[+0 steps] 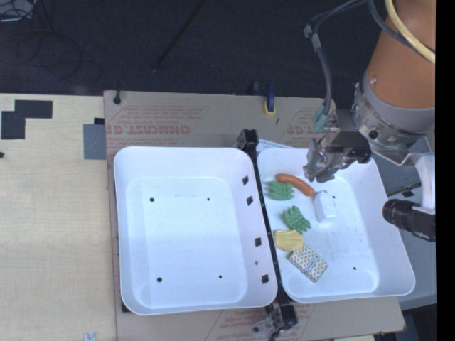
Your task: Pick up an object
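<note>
The right bin (370, 261) holds several small things. An orange sausage-shaped piece (295, 183) lies near its back left. Beside it sits a small green leafy piece (277, 190), and a second green piece (296, 219) lies nearer the middle. A yellow piece (288, 240) rests by the divider, with a patterned flat packet (308, 261) just in front of it. A small white block (325, 207) lies right of the green piece. My gripper (318, 172) hangs over the bin's back, just right of the orange piece, with nothing visibly between its fingers.
The left bin (135, 190) sits beside the right one, separated by a black clipped divider (257, 219). Both stand on a cardboard sheet (185, 123). The arm's orange band and grey wrist (398, 84) tower over the right bin's back right corner.
</note>
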Available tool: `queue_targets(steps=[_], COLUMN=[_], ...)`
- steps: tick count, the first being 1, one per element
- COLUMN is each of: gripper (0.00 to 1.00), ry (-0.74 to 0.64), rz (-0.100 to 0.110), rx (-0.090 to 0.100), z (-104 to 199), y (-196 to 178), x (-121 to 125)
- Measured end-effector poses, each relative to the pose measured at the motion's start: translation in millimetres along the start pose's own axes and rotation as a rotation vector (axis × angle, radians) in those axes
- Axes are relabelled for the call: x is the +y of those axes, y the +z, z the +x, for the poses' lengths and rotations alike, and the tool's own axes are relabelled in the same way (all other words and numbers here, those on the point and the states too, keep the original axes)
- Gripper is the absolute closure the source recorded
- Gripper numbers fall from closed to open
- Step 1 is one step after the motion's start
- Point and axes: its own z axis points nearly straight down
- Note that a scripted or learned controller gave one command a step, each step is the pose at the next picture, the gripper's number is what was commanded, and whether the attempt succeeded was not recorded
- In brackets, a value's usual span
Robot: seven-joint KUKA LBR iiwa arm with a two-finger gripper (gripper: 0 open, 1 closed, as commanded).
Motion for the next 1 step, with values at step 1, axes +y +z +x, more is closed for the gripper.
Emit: queue_targets(steps=[1], gripper=[1.00], ry=[-0.016], rz=[0.003], rx=[0.002], z=[59.1], y=[-30.4], x=[-0.4])
